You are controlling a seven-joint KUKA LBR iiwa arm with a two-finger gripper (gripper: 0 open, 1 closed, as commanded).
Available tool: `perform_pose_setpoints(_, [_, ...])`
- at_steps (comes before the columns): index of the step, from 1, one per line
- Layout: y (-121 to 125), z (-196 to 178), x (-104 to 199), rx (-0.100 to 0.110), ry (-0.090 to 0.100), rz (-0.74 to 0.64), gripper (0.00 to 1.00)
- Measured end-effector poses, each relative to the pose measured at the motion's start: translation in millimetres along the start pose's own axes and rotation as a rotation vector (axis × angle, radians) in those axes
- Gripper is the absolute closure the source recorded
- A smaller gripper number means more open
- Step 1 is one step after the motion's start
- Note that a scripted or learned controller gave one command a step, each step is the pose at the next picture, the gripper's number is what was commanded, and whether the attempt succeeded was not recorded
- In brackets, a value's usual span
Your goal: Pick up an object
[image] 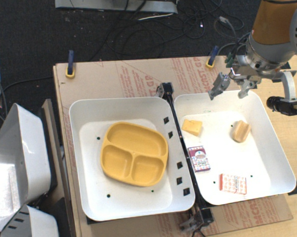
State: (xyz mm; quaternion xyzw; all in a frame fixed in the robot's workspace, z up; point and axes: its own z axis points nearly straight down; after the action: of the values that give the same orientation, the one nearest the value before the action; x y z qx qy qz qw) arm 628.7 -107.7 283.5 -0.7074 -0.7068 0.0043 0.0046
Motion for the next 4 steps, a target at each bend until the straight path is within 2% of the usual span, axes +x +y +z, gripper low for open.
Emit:
perform_pose_setpoints(1, [1.6, -7.8, 0.2, -0.013, -0.001, -0.002, 0.0])
perform_pose_setpoints(2, [10.3, 45.5, -6.0, -0.01, -0.001, 0.001, 0.0])
perform_pose_setpoints(4, [17.6, 159.0, 2.4, -0.009, -0.001, 0.0, 0.0])
